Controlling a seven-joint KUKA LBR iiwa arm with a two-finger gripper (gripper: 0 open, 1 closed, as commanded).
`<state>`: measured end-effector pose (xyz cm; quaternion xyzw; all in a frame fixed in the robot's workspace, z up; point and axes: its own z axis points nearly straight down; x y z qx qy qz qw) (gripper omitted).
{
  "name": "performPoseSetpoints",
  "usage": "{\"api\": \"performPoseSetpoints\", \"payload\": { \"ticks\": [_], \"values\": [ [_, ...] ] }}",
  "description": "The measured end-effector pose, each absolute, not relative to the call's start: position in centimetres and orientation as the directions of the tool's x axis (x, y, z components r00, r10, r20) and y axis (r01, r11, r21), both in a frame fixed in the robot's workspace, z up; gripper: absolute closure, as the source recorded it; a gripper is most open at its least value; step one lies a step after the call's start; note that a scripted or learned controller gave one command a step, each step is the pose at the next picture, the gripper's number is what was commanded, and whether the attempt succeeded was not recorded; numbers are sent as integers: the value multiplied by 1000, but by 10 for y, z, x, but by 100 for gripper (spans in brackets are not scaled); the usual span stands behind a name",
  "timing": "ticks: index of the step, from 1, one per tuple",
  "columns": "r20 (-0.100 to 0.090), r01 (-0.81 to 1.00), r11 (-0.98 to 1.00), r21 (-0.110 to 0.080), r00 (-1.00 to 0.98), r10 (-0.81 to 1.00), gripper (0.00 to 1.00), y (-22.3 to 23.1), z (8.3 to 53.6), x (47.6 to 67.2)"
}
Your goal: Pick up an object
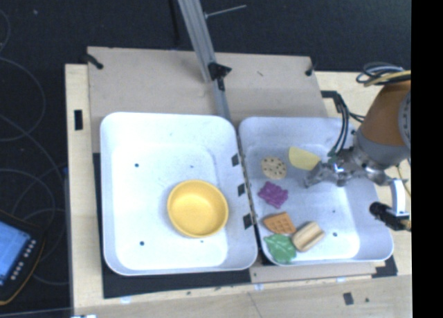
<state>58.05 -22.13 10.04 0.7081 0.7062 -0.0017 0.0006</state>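
Right bin (360,240): under the pincer, holding small items.
Yellow bowl (198,207): far left of the pincer, in the left bin (138,143).
Pincer (313,177): grip state can't be told.
Yellow wedge (302,158): touching the pincer's tip, upper left.
Cookie (273,167): left of it.

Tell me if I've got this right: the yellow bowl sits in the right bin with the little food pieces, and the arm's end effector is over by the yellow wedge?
Not quite. The camera view shows the yellow bowl alone in the left bin, not the right one. The little food pieces lie in the right bin, and the end effector is indeed there by the yellow wedge.
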Motion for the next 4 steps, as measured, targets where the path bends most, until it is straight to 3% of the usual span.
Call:
{"api": "performPoseSetpoints", "payload": {
  "ticks": [1,3,4],
  "values": [
    [-4,1000,-4,4,4,1000,100,-222,113,582],
    [-2,1000,6,8,-5,1000,100,-217,224,593],
    [1,1000,7,2,-7,1000,100,-175,229,590]
  ]
}}
